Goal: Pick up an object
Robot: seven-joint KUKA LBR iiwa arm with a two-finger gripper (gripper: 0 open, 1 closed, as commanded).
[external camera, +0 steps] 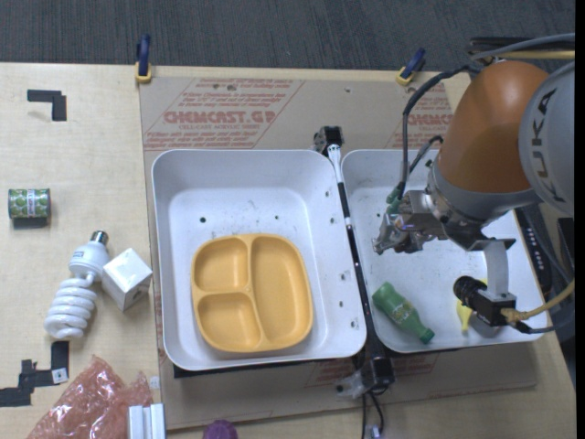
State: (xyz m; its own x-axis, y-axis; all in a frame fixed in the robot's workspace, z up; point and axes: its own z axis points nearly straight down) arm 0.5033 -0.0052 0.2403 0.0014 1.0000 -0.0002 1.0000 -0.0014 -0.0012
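Right now the green bottle (400,312) lies flat in the right bin (366,176), near its front edge, long axis diagonal, cap end pointing front-right, fat end back-left toward the divider. Bare bin floor behind it and to its right. Claw (395,235) hovers over the bin's middle, behind the bottle and apart from it, nothing seen between its fingers; can't tell if it's spread or closed. A small yellow piece (463,315) sits right of the bottle, partly under arm hardware. Left bin (228,176) holds a yellow divided plate (251,293) at front centre. Out on the counter (64,337) left: spiral bulb (75,293), white cube (127,278), green can (28,205)
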